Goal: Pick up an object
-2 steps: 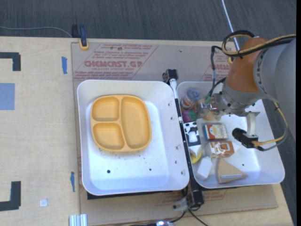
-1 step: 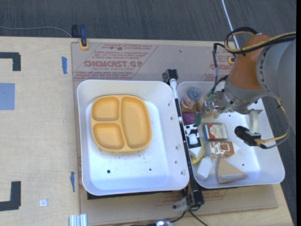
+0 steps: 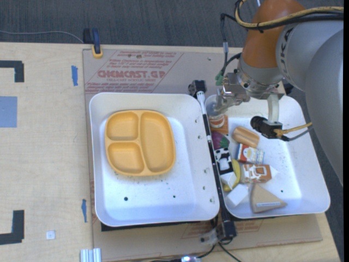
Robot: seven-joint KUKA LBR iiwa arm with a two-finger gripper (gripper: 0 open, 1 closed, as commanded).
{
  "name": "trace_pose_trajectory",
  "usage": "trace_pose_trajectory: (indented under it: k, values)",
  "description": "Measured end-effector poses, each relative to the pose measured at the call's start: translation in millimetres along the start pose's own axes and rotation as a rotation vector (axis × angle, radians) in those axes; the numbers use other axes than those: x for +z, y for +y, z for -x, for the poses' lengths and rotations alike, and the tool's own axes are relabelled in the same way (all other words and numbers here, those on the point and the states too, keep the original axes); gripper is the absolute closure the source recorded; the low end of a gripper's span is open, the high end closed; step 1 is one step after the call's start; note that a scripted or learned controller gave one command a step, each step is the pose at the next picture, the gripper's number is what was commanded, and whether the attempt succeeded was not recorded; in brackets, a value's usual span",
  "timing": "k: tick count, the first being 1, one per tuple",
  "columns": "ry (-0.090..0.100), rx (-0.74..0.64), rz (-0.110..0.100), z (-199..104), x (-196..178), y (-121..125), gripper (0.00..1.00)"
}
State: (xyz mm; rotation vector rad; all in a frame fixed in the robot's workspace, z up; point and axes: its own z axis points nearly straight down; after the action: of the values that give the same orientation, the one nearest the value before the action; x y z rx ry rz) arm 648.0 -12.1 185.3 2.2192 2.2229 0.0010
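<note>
My gripper (image 3: pixel 220 103) hangs low over the far left corner of the right bin (image 3: pixel 305 162), reaching in from the right. Directly under it stands a small orange-and-white container (image 3: pixel 218 123), and whether the gripper touches it is hidden. A pile of small items lies along that bin's left side: a tan bread-like block (image 3: pixel 246 136), a purple piece (image 3: pixel 221 141), a black-and-white item (image 3: pixel 222 158), a yellow piece (image 3: pixel 236 168), two small printed boxes (image 3: pixel 254 164), a white block (image 3: pixel 235 195) and a tan wedge (image 3: pixel 265 200).
The left bin (image 3: pixel 185 201) holds a yellow divided plate (image 3: pixel 140 142) in its far half. The metal divider (image 3: pixel 211 152) between the bins runs right beside the pile. The arm's grey body covers the right bin's far right corner.
</note>
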Motion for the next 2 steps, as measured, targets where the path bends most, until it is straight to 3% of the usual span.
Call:
trace_pose_trajectory:
  k: [1,2]
  values:
    - [0.000,0.002,-0.003,65.2,0.5,-41.5,1.00]
    - [0.000,0.002,-0.002,65.0,0.5,-41.5,0.00]
